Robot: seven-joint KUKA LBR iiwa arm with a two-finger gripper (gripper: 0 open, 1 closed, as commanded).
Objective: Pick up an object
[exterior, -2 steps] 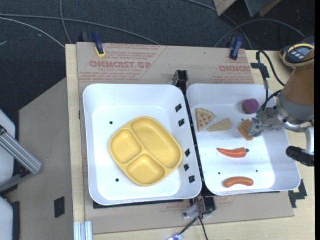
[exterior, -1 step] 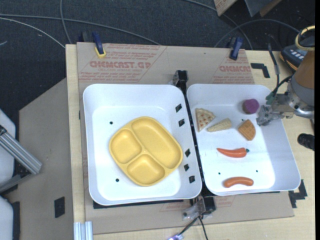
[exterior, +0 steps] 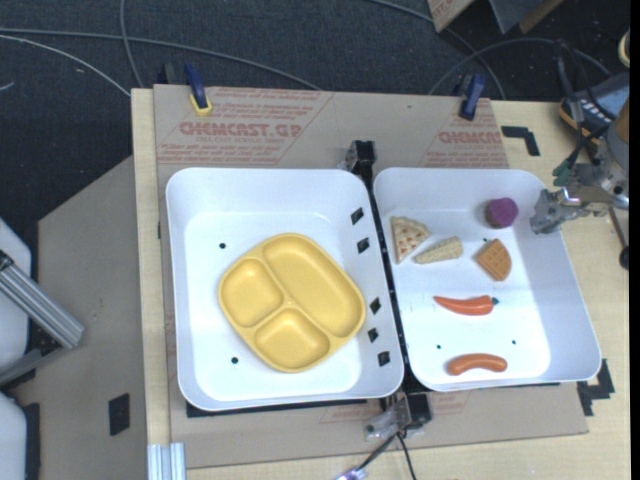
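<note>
The right bin (exterior: 570,308) holds several toy foods. A purple plum-like piece (exterior: 501,211) lies at its far right. A waffle wedge (exterior: 407,237) and a pale bread wedge (exterior: 439,251) lie side by side near the far left. A brown square biscuit (exterior: 493,260) sits in the middle, a red chili pepper (exterior: 465,305) below it, and a sausage (exterior: 476,365) near the front rim. My gripper (exterior: 553,211) hangs over the bin's right rim, just right of the purple piece, with nothing seen in it.
The left bin (exterior: 190,268) carries a yellow divided plate (exterior: 290,300). A black divider with clips (exterior: 378,268) runs between the bins. Blue clamps (exterior: 198,90) hold the cardboard base at the back. Cables and arm hardware (exterior: 600,118) crowd the far right.
</note>
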